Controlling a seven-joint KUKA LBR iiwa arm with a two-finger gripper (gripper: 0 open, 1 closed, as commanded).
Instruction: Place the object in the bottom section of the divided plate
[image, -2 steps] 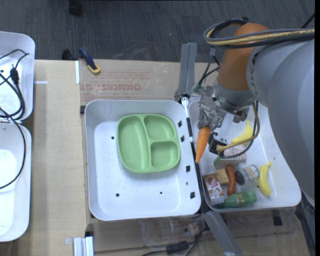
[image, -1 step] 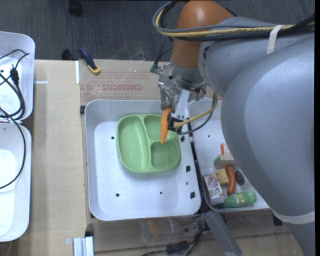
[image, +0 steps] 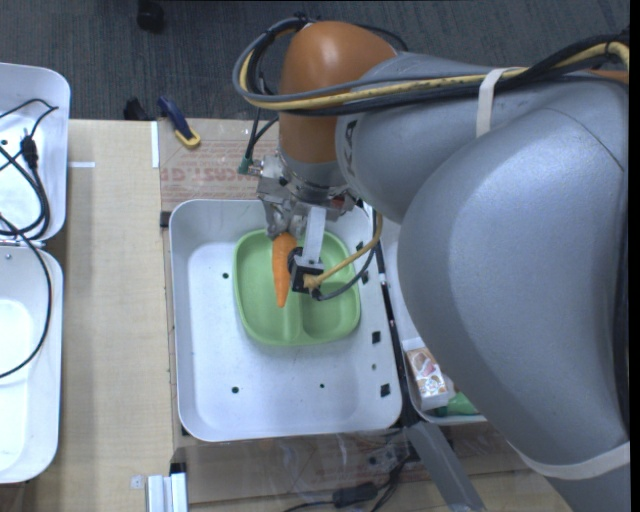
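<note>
An orange carrot (image: 282, 272) hangs lengthwise over the green divided plate (image: 335, 315), its tip pointing toward the plate's near side. Its upper end sits between the fingers of my gripper (image: 285, 228), which is shut on it above the plate's far edge. The plate lies in the middle of the white bin (image: 260, 400). A raised ridge splits the plate into sections, and the carrot's tip is over the ridge area near the centre. My arm's large grey body covers the right side of the view.
A second bin at the right, mostly hidden by my arm, holds a printed packet (image: 430, 375) and a green item (image: 460, 403). White trays with black cables (image: 30, 180) stand at the far left. A blue and yellow tool (image: 178, 122) lies behind the bin.
</note>
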